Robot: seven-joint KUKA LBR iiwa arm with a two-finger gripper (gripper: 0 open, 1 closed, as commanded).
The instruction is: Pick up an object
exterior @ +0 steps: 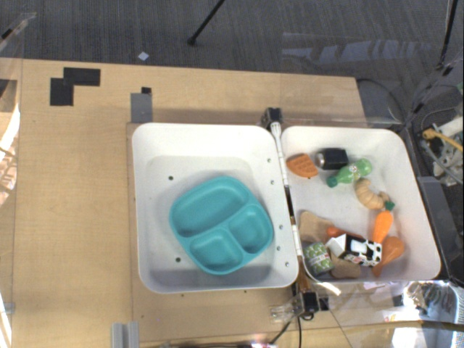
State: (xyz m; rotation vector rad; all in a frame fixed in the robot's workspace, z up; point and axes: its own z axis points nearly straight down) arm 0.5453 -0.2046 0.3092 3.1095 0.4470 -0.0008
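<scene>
The right bin (406,158) holds several small toy foods. Along its back lie an orange ridged piece (303,165), a black cylinder (333,158) and a green toy (350,172). A beige croissant-like piece (370,193) and a carrot (382,225) lie toward the right wall. At the front sit a black-and-white cow-patterned carton (357,250), a green patterned can (317,254), a tan wedge (314,227) and an orange lump (393,249), packed close together.
The left bin (152,194) holds a teal divided plate (221,225). A raised divider (284,187) separates the two bins. Cables and gear (438,143) sit off the bench's right side. Black markers (72,84) lie on the wooden benchtop at far left.
</scene>
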